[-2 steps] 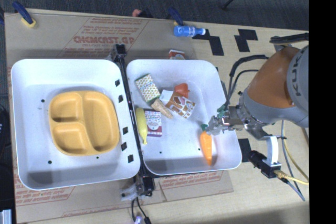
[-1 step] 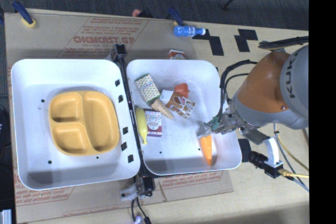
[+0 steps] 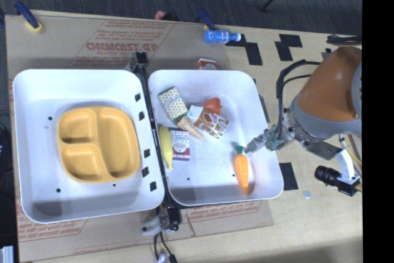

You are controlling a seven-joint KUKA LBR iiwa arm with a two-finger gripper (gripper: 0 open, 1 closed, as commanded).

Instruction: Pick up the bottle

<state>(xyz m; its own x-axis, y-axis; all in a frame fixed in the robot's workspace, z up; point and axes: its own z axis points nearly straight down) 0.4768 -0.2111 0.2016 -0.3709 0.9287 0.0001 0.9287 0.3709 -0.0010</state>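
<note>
Nearest, toward the lower right of the frame, a toy carrot is lying in the right bin, and just above it the gripper is hanging over the bin's right rim. It is too small and dark to tell whether it is open or closed, and nothing is showing in its grasp.

Further up, in the middle of the frame, a banana, printed cartons and a red-topped item are crowding together, touching or overlapping.

Farthest, at the upper centre, the blue bottle is lying on its side on the bench, outside the bin and well apart from the gripper.

The main risk, as I am judging it, is the arm working inside the bin and closing on the carrot or a carton while the bottle is sitting beyond the far rim. Reaching it is also meaning a crossing over the bin wall, where a low path could be catching the rim. Lying flat, the round bottle could be rolling away from an off-centre pinch.
</note>
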